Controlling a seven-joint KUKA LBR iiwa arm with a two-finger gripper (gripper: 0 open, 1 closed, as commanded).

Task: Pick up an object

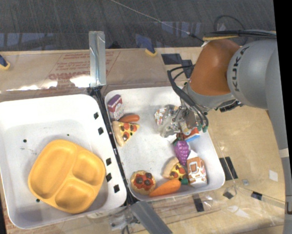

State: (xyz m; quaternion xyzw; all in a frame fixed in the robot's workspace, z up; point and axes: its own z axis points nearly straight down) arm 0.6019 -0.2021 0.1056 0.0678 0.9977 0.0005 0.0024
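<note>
The gripper [180, 125] hangs low in the right bin [155, 154], and its state cannot be told from here. Just below it lie purple grapes [181, 149], perhaps touching it, with a small carton [196, 171] farther down. A carrot [165, 188] lies beyond. Far left of the tool, the left bin [11, 117] holds a yellow tray [66, 174].

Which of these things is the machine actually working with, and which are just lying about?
Part of the job:
grey arm's gripper
right white bin of toy food: purple grape bunch, orange carrot, pizza slice, small purple carton

Just lying about:
yellow divided plastic tray
left white bin
</note>
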